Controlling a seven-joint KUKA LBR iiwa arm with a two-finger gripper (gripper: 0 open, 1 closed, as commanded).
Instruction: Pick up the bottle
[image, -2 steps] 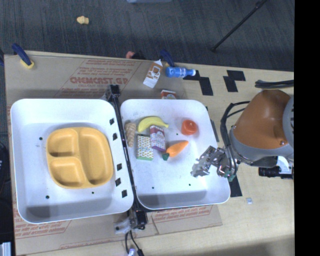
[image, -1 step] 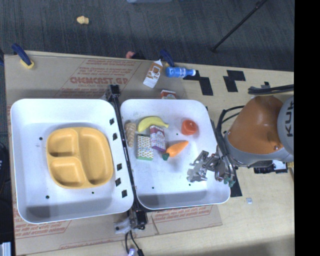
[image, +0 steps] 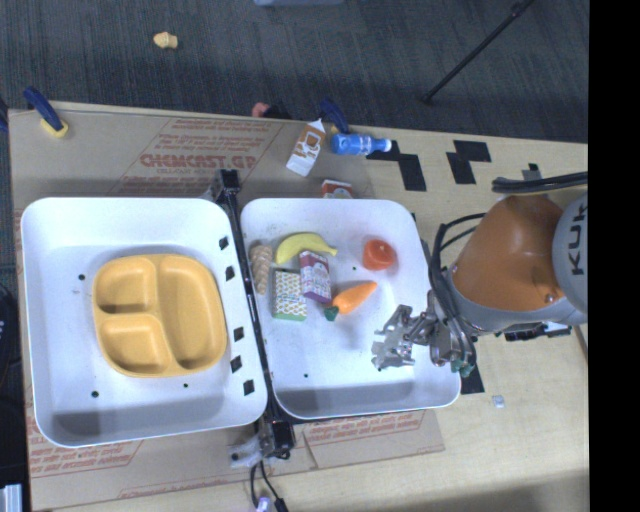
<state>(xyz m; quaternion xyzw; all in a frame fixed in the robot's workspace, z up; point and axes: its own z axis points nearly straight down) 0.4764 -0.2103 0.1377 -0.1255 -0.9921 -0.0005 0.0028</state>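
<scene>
Gripper (image: 392, 345), grip state can't tell, hovers low in right bin (image: 420, 390), well apart from bottle (image: 316, 277) beside banana (image: 304, 245); approach step, next reach toward bottle.

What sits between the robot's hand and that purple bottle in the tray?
In the camera view, the carrot lies between the hand and the bottle; it sits beside the bottle, with bare white bin floor toward the hand.

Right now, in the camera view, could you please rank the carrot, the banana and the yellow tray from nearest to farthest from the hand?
Measured from the hand:
1. Carrot, just up-left, right bin.
2. Banana, farther up-left, same bin.
3. Yellow tray, far left, left bin.
</scene>
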